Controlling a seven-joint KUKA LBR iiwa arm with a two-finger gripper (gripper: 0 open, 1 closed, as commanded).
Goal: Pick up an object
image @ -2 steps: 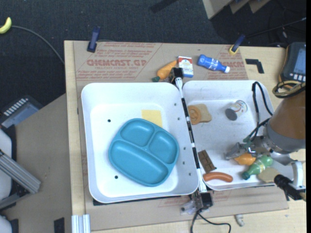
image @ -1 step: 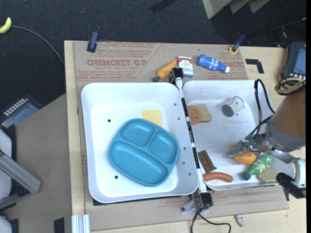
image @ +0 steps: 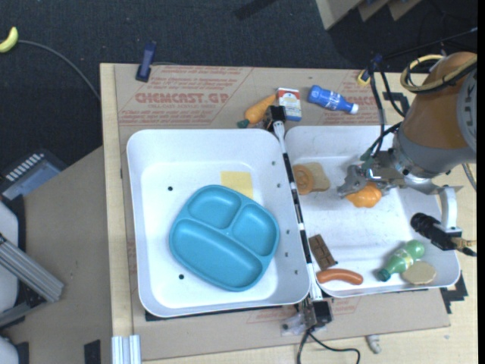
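My gripper (image: 364, 182) is low over the upper middle of the right bin (image: 424, 203), with the grey arm and its orange band coming in from the right. An orange fruit-like object (image: 367, 196) lies right under the gripper tip, touching it or nearly so; the wrist hides how the two meet. To its left is a brown bread-like piece (image: 311, 178). Along the bin's front are a brown bar (image: 321, 250), a red sausage (image: 340, 277), a green bottle (image: 402, 259) and a tan round piece (image: 419, 273).
The left bin (image: 151, 165) holds a blue divided plate (image: 223, 236) and a yellow slice (image: 237, 182). Behind the bins on the board lie a blue bottle (image: 332, 99), a small carton (image: 289, 103), an orange carrot-like toy (image: 260, 109) and a blue clip (image: 145, 61).
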